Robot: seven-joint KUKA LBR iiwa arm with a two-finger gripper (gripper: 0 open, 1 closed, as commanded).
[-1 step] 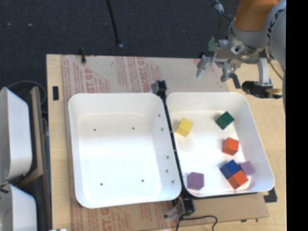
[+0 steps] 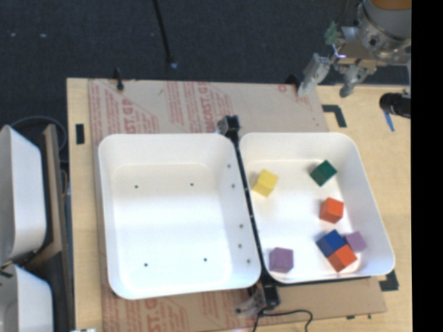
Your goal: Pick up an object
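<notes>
Here, the camera view shows the gripper (image 2: 331, 75) raised beyond the far edge of the right bin (image 2: 360, 159), its two fingers spread apart and grasping nothing. Inside that bin lie a yellow cube (image 2: 264, 183), green cube (image 2: 322, 173), two orange cubes (image 2: 331, 210), a blue cube (image 2: 330, 241) and two purple cubes (image 2: 280, 259).

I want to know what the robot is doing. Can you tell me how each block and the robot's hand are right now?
gripper: open, up above the bench behind the bins, holding nothing
yellow block: lying in the right bin, alone
green block: in the right bin, alone
orange block: in the right bin, alone
blue block: bunched with another orange block and a pale purple block
purple block: near the bin's front edge
</notes>
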